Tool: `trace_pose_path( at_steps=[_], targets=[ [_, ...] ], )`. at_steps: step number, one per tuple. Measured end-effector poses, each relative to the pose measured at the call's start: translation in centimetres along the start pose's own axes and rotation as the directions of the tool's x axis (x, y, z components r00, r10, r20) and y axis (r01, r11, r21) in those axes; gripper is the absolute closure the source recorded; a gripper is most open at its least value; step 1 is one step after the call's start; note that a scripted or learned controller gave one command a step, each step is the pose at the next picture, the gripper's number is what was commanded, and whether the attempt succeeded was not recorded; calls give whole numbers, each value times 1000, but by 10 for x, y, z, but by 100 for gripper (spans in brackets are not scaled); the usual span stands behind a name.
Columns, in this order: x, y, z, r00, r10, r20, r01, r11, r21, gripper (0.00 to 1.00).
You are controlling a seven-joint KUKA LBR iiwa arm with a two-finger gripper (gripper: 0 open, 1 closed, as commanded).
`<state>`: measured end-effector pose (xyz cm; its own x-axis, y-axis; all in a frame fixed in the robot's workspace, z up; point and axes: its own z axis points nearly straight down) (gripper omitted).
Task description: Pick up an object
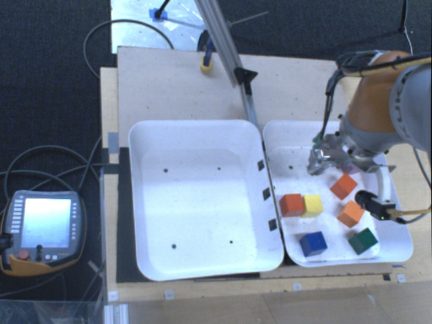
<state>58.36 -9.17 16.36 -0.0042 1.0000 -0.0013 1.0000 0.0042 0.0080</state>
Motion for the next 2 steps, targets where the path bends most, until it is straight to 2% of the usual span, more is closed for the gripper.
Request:
trace_pose_path(
  at_steps=[1, 2],
  targets=[
    [0, 12, -60, 1000, -1, 0, 1, 1000, -1, 100],
    [-1, 13, -70, 1000, 0, -1, 0, 1000, 5, 100]
  ],
)
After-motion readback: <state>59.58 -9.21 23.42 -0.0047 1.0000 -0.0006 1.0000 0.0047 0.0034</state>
